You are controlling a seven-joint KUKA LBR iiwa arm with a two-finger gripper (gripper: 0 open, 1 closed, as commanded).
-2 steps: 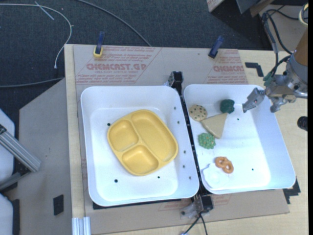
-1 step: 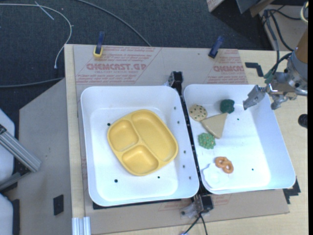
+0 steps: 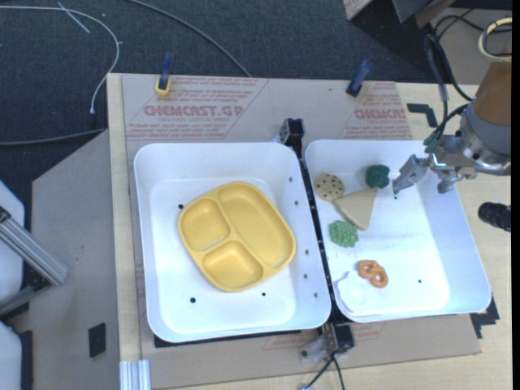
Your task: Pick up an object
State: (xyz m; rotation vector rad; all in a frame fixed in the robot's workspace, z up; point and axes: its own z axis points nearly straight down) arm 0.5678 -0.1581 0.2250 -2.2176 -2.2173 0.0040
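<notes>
Looking down on the counter, you see two white bins side by side: the left bin carries a yellow tray with three compartments, and the right bin holds everything worth picking. That split suits the job, since the small pieces are gathered within the arm's reach from the right.

Your claw hangs over the upper part of the right bin with its two fingers spread apart and nothing between them. It sits just right of the dark green piece, the nearest candidate, I'd judge. The tan wedge lies below and left of that, with the cookie by its upper left corner and the light green piece at its lower left. The pretzel lies apart, lower in the bin, so you could take it without nudging neighbours.

Nothing is lifted yet; the pick is not begun.
</notes>
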